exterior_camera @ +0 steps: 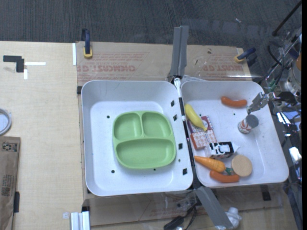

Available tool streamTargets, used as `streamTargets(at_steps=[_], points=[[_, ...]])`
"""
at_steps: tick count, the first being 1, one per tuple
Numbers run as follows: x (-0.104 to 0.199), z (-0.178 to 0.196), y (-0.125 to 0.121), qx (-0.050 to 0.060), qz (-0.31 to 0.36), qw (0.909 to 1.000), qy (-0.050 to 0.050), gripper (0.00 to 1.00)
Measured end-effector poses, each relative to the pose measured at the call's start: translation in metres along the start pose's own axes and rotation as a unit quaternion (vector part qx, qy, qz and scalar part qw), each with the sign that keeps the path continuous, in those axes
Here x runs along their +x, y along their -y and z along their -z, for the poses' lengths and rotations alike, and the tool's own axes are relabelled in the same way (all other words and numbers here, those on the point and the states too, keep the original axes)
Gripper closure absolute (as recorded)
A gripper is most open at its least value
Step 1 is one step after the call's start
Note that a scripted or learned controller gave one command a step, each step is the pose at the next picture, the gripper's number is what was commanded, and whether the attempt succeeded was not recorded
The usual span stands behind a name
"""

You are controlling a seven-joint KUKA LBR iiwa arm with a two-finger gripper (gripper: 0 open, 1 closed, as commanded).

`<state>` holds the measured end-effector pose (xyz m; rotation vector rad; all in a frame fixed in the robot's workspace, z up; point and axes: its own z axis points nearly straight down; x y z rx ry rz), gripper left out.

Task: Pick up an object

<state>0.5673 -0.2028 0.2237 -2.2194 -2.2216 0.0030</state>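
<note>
Two bins touch; gripper (pixel 256 103) hovers near right bin's (pixel 273 176) far-right rim.

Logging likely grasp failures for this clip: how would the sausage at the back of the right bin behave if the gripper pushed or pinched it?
The sausage is a smooth rounded cylinder, so it probably rolls sideways when nudged. Lying apart from the other items, nothing would likely stop it. Its glossy skin may slip between the fingers.

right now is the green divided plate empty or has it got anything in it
Empty. The green divided plate lies flat in the left bin, and all three compartments show bare green with no item inside.
</note>
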Motion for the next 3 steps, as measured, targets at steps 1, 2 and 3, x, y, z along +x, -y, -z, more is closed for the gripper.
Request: streamTargets(at_steps=[1, 2, 3], points=[[-0.007, -0.132, -0.01, -0.002, -0.019, 0.9998, -0.007, 0.0], [-0.01, -0.122, -0.01, -0.002, -0.02, 0.9998, -0.005, 1.0], [0.026, -0.003, -0.037, 0.0, -0.175, 0.9845, 0.001, 1.0]])
